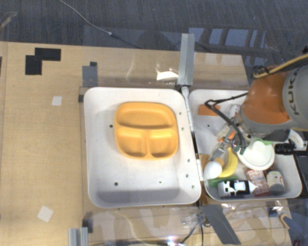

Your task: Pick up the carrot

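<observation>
Worktop (36, 152) of pale wood carries two shallow white bins side by side, the left bin (97, 188) and the right bin (296, 188). The grey arm with its orange band (264, 104) reaches in over the right bin's far right corner and covers much of that bin's far half. A yellow plastic plate with three compartments (146, 129) lies near the middle of the left bin. In the right bin, toward its near edge, lie a round white bowl (259, 155), a yellow banana (229, 165), a white egg-shaped ball (212, 169) touching the banana, a black and white box (233, 187) and a small grey can (275, 181). The gripper (231, 140) hangs low among black cables near the bin's middle; whether it is open or closed cannot be told, since the wrist hides it. The orange carrot (225, 134) appears as a small orange sliver just beside the gripper, above the banana, with most of it covered. I judge the pick not yet done: nothing shows the carrot lifted or clamped, so closing and raising remain. Its long axis seems to run from the bin's far left corner toward its near right corner, and a green bit by the bowl may be its leafy end, though that is uncertain.
</observation>
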You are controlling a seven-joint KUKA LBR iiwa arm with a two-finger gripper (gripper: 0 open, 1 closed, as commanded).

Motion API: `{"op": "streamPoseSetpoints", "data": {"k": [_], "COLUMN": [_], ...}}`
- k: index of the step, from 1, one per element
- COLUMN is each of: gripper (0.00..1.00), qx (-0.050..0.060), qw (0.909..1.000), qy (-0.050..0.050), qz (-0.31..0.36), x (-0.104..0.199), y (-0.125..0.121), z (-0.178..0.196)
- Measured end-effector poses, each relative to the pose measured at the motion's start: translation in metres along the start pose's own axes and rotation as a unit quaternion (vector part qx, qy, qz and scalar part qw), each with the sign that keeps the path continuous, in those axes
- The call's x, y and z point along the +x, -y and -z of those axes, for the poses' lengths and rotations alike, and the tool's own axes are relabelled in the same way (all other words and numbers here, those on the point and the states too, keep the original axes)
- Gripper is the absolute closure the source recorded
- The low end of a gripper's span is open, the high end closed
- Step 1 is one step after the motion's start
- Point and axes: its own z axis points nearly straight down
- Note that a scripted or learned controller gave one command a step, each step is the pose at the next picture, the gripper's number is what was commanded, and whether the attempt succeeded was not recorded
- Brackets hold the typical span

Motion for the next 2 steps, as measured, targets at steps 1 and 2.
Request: {"op": "streamPoseSetpoints", "data": {"k": [1,2], "gripper": [0.00,0.00], "qx": [0.001,0.000], "qw": [0.9990,0.9997], "qy": [-0.002,-0.002], "qz": [0.045,-0.025], "x": [-0.052,-0.041], "y": [-0.023,-0.003], "z": [-0.004,-0.003]}}
